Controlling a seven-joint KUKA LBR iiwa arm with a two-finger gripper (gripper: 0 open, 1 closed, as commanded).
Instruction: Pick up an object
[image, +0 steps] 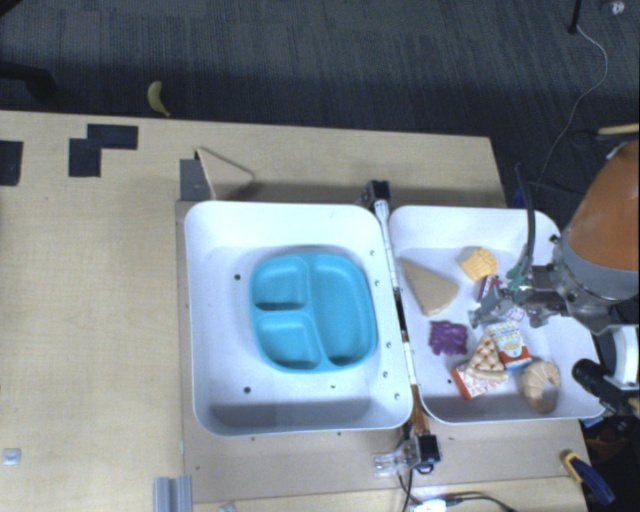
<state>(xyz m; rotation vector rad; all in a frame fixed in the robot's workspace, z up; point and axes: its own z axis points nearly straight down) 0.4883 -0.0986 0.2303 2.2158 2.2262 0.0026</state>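
Note:
My gripper (497, 302) hangs low over the middle of the right bin (440, 232), on the grey arm with the orange band (612, 215) coming in from the right. Just below it lies a small white and red carton (509, 341) beside a pizza slice toy (483, 366). A purple grape bunch (448, 336) sits to its lower left. A tan wedge (431, 285) lies to its left and a yellow waffle piece (478, 263) just above it. A beige bun (541, 385) rests in the bin's near right corner.
The left bin (215, 300) holds a blue divided tray (312, 310). A black-and-white bar (383, 225) runs along the seam between the bins. Black tape marks (98, 148) lie on the bench at far left, and cables (430, 455) hang near the front edge.

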